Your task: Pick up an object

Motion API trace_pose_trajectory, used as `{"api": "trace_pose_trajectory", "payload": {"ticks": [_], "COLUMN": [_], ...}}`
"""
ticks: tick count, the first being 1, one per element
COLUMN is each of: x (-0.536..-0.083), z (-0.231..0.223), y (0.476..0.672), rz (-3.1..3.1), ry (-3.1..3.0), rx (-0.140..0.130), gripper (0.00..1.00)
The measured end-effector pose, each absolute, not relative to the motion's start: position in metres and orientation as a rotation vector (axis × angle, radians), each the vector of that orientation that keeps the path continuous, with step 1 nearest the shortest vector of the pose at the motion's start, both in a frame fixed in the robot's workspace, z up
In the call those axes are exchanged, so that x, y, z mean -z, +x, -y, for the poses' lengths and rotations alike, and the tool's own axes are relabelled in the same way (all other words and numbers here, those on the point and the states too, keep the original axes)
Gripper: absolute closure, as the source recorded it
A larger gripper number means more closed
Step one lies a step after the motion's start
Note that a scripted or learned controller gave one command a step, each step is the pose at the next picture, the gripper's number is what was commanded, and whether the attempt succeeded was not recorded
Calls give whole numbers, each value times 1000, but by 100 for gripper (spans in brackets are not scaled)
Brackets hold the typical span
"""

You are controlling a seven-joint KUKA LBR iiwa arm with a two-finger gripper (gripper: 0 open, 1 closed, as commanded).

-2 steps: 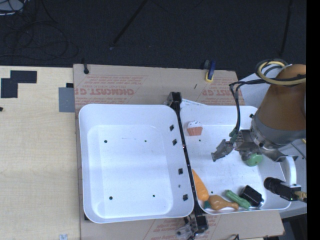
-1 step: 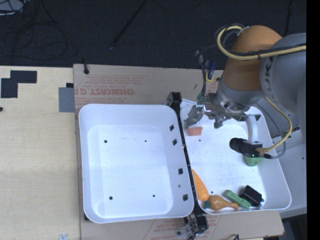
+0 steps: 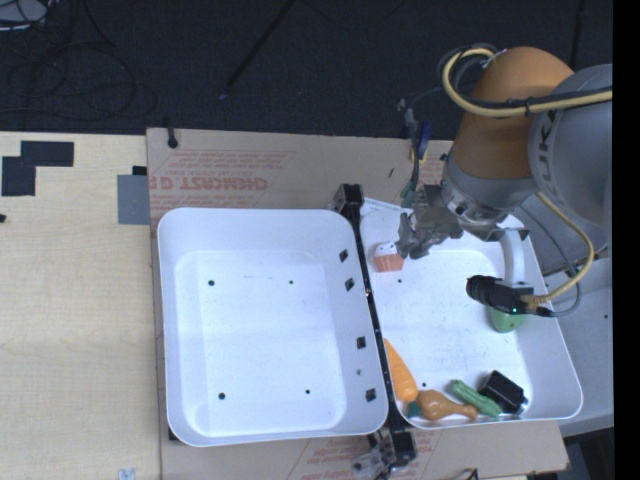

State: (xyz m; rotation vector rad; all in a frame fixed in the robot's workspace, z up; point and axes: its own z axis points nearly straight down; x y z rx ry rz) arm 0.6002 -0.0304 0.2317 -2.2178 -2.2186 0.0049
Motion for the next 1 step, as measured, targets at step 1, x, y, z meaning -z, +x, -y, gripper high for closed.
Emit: {"api": "trace_pose_trajectory", "payload": {"ticks": [1], "x": [-184], "z": [45], "y": [564], "rz": [2214], "ry": [-2218], "rx": [-10], "gripper": [100]}}
